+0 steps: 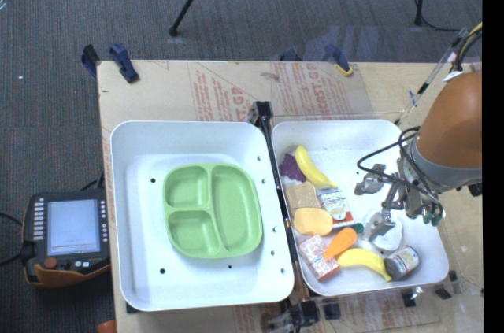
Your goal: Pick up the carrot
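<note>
Arm [453,131] poised over the right bin [358,136], carrot not yet taken.

The left bin [130,166] bears a green tray [213,209]; in the right bin the carrot [340,242] lies aslant among toy food, between a yellow bun [313,221] and a banana [361,259], with a can [402,264] near. The gripper [383,223] hovers just right of the carrot, whether spread or pressed together cannot be told. The carrot looks light, stiff and smooth, likely slippery; its thick middle, taken across the width, seems the best hold.

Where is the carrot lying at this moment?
In the camera view, the carrot lies in the right bin, toward its front, between the red carton and the lower banana.
</note>
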